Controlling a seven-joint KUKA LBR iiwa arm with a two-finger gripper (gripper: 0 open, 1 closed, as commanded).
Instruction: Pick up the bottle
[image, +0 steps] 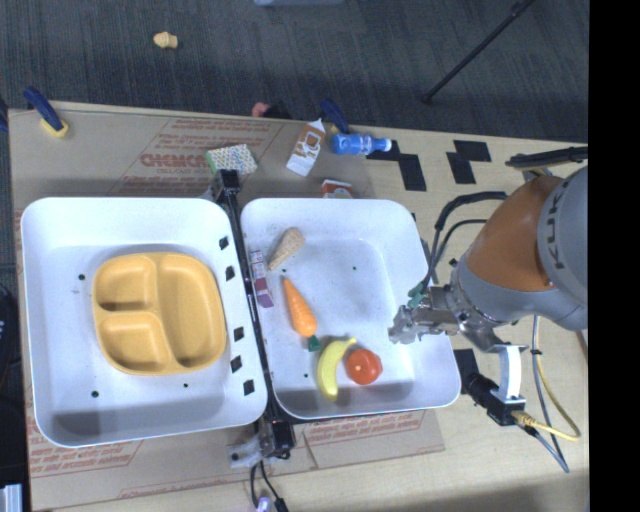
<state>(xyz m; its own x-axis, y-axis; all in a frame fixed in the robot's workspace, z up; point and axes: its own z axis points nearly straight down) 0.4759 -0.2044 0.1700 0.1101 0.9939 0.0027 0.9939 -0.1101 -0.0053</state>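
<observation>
A blue bottle (352, 145) with a lighter cap lies on its side on the bench, behind the right bin (432, 372) and outside it. My gripper (408, 324) hangs low over that bin's right side, just inside its right wall, far from the bottle. Nothing shows between the gripper and the bin floor. The grey arm with its orange band (510, 250) reaches in from the right.
The right bin holds a carrot (299, 308), a banana (331, 364), a red tomato (364, 366), a beige bread-like piece (284, 248) and a small purple item (262, 288). A yellow divided plate (160, 312) sits in the left bin. Small cartons (306, 147) lie beside the bottle.
</observation>
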